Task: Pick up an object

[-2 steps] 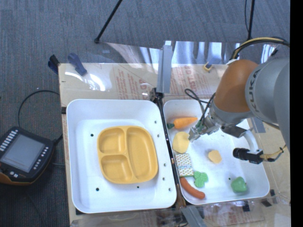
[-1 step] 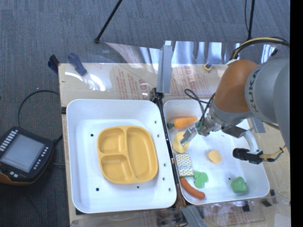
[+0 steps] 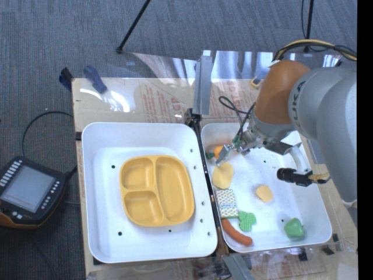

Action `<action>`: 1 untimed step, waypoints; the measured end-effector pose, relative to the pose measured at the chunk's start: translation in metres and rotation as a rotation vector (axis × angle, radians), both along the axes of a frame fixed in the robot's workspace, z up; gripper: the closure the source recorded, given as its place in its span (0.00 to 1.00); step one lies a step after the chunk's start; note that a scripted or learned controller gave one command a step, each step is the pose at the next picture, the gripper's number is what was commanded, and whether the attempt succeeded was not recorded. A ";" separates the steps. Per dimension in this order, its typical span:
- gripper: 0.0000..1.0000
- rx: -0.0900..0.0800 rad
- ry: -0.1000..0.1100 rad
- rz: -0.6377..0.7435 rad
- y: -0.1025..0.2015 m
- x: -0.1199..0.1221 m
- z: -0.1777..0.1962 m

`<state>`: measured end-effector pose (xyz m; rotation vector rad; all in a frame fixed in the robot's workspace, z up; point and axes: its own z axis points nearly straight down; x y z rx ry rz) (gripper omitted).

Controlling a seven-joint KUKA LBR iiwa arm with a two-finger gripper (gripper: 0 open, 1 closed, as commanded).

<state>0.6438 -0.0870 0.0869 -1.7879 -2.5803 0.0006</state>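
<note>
Orange toy (image 3: 217, 151) lies just beside the tool (image 3: 228, 149), near the right bin's (image 3: 324, 214) left wall.

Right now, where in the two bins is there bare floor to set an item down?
Left bin: bare white floor rings the yellow divided plate, widest along its left side. Right bin: open patch between the small yellow piece and green toy. Crowded along its left wall, around the sausage and patterned block.
</note>
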 end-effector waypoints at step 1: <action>1.00 0.001 -0.002 -0.002 0.000 0.001 0.011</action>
